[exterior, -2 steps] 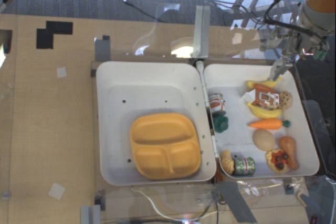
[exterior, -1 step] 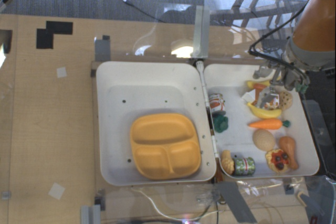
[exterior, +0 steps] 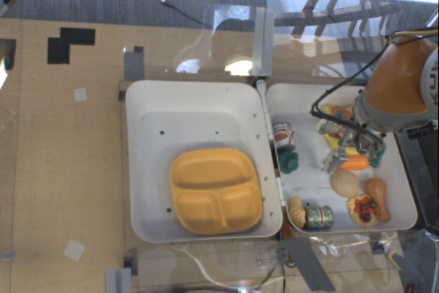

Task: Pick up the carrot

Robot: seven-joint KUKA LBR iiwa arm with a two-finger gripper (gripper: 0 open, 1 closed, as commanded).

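The carrot (exterior: 355,163) is small and orange with a green top at its right end. It lies in the right bin (exterior: 305,178), right of the middle. My gripper (exterior: 348,149) hangs low over the carrot's upper left side, at the end of the grey arm with the orange band (exterior: 405,82). Its body hides part of the carrot's top edge. Whether it touches the carrot is unclear.
Around the carrot lie a beige ball (exterior: 344,183), a brown drumstick (exterior: 378,195), a fruit tart (exterior: 361,209), yellow pieces (exterior: 333,125), two cans (exterior: 282,135) (exterior: 319,217), a green toy (exterior: 288,161) and a bread piece (exterior: 296,211). The left bin (exterior: 147,147) holds a yellow divided plate (exterior: 216,190).
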